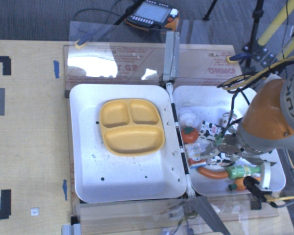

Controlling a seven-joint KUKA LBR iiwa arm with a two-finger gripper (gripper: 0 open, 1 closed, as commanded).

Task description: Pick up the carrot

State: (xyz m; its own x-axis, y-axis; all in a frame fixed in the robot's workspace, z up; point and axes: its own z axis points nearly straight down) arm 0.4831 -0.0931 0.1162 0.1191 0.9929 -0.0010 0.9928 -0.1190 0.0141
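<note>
Though the claw's state unreadable, carrot beside green toy, orange sausage alongside.

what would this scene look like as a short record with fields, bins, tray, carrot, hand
left bin: holds a yellow divided tray
right bin: a clutter of small toys
carrot: orange, near the right bin's front edge, beside a green item
red-orange sausage-like piece: lies left of the carrot
hand: low over the clutter in the right bin, apart from the carrot
arm: reaches in from the right
</note>
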